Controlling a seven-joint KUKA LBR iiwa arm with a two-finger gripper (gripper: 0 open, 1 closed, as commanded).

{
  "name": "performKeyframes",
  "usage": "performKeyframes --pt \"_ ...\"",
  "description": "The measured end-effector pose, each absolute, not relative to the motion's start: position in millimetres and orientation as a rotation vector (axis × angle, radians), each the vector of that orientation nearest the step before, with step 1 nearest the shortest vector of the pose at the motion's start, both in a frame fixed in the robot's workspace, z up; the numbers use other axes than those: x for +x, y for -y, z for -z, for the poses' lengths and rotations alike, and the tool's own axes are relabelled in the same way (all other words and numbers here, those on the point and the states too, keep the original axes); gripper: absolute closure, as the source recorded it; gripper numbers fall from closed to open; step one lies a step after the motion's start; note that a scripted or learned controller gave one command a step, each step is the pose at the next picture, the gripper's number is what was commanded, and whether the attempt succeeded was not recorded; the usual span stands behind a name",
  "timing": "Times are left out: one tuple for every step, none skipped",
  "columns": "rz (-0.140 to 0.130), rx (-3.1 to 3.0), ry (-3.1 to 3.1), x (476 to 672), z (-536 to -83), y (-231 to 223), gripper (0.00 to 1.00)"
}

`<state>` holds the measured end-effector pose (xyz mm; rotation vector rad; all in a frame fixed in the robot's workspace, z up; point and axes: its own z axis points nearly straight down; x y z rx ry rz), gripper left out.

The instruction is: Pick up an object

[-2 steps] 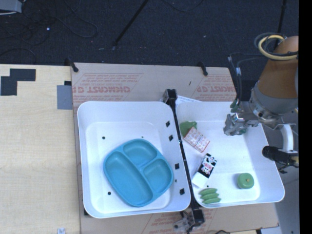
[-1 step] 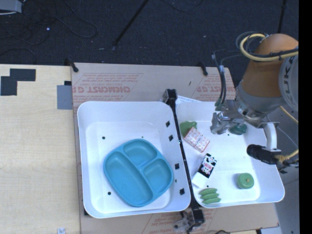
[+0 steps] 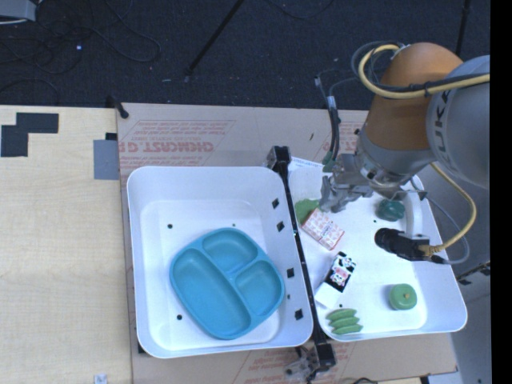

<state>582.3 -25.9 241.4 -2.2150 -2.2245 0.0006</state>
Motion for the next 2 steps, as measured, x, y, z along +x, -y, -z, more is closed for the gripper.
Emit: performKeyframes --pt "-0.003 -2.217 2.223 588.6 -238.5 -32.5 1.0" --pt "-0.003 -2.216 2.224 599.0 -223.4 -82.5 1.0"
